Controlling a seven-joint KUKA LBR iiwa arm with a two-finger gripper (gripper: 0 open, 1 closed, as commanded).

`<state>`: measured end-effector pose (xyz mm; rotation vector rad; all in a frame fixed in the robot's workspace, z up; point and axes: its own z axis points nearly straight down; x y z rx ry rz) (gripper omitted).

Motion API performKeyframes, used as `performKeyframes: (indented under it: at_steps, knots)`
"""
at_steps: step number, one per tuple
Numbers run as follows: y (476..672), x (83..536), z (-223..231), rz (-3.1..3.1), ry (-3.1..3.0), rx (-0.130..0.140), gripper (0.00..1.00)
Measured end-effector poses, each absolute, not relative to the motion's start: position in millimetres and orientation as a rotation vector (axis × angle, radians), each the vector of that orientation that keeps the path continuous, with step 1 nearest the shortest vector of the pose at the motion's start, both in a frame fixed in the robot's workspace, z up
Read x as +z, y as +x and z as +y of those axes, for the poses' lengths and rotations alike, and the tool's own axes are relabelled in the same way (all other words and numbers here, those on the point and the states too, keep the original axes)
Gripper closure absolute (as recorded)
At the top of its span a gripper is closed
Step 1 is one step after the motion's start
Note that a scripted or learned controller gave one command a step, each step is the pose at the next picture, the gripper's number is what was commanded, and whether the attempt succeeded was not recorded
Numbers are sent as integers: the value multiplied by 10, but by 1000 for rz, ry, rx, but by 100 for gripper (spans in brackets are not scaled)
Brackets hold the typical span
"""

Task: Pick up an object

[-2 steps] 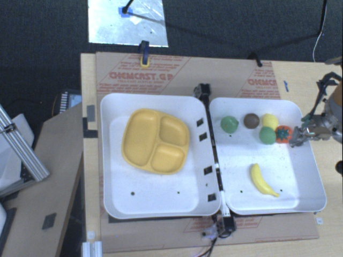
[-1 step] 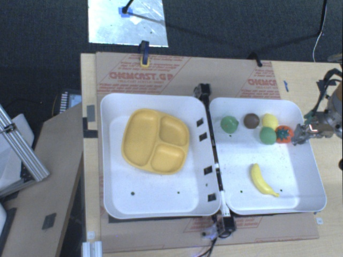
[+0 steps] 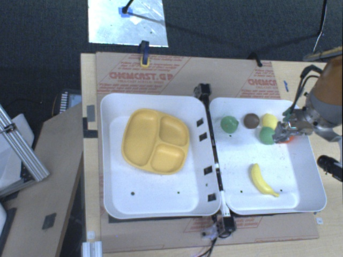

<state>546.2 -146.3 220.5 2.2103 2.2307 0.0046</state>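
The arm (image 3: pixel 327 98) reaches in from the right and positions the end effector (image 3: pixel 284 133) low over the right bin (image 3: pixel 305 197), next to a green ball (image 3: pixel 266 136) and a yellow object (image 3: pixel 269 121). Whether it is apart or together cannot be determined. Nearby lie a brown ball (image 3: pixel 251 121), a second green ball (image 3: pixel 229 124) and a banana (image 3: pixel 262 180). The left bin (image 3: pixel 115 197) holds a yellow divided plate (image 3: pixel 155 141). Judged step: approach to grasp. Next move requires closing on 1 object, then lifting.
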Motion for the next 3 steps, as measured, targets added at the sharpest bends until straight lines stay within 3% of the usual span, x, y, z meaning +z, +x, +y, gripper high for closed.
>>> performKeyframes:
  at_steps: [2, 3]
  knots:
    - [5777, 2222, -491, 2231, 2210, 4, 100]
    - [5823, 2193, -1, 2232, 2210, 4, 100]
